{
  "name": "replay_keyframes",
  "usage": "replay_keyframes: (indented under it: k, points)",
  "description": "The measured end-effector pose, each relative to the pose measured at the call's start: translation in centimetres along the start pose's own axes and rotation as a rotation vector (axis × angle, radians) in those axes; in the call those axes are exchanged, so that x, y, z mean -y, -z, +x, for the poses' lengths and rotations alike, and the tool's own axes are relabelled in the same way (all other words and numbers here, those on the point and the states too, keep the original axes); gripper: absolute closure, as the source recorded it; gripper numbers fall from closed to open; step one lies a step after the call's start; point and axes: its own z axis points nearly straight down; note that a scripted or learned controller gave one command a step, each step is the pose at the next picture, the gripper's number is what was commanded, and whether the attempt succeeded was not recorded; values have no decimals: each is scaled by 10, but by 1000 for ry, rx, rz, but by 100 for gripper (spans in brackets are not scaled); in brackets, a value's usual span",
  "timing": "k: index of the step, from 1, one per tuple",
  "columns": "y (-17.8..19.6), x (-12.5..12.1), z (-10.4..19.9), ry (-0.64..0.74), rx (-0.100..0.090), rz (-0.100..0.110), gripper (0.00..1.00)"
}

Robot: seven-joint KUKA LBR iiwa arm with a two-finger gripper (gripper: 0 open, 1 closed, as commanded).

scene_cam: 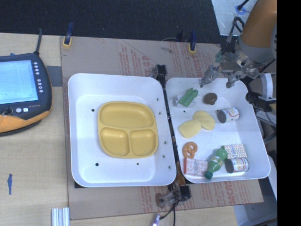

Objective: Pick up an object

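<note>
Pincer [217, 78] spread wide, nothing held | above right bin [254, 126] far edge

— What does the arm [260, 20] look like up close?
— A fat rounded segment, orange-tan on its broad curve, with grey just below it toward the tool.
— And the tool itself?
— The gripper [217, 79] is grey metal with two slim fingers [207, 77] splayed apart, pale at the tips. Just above them sits a blocky grey body with small teal-green fittings.
— Any cables?
— Thin dark ones run behind the orange segment, above the tool.
</note>
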Motion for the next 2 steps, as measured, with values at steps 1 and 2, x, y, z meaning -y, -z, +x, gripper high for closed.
replay_keyframes:
  k: [1,2]
  points:
    - [-131,53,6,1,1,2,0]
    - [-120,53,5,5,3,3,100]
